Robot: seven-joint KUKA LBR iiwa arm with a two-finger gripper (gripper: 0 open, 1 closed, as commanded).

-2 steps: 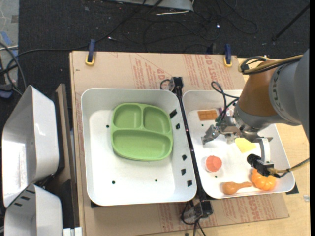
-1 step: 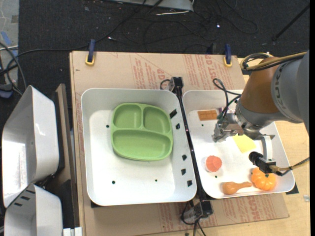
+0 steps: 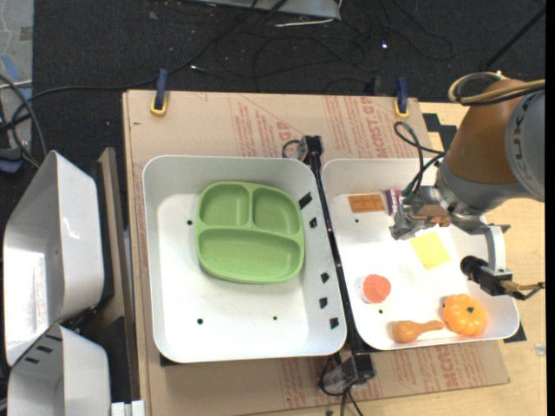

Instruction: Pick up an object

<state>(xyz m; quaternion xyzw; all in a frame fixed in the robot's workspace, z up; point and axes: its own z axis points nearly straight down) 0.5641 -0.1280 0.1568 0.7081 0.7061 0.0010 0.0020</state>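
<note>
The right bin (image 3: pixel 499 328) holds several small items. A yellow square piece (image 3: pixel 431 251) lies near its middle. A red round disc (image 3: pixel 376 288) lies to the left of it, and an orange pumpkin (image 3: pixel 465 315) and a tan gourd-shaped piece (image 3: pixel 414 329) rest by the front rim. A brown rectangular block (image 3: pixel 365 203) lies at the back. My gripper (image 3: pixel 408 220) hangs over the back half of this bin, just above and left of the yellow piece and right of the brown block. Nothing shows between its fingers.
The left bin (image 3: pixel 165 319) holds a green divided plate (image 3: pixel 250 232). A black divider strip with clips (image 3: pixel 323 224) runs between the two bins. The arm's orange band (image 3: pixel 486 141) and grey wrist cover the right bin's back right corner. Spare white bins (image 3: pixel 48 250) stand off the bench at left.
</note>
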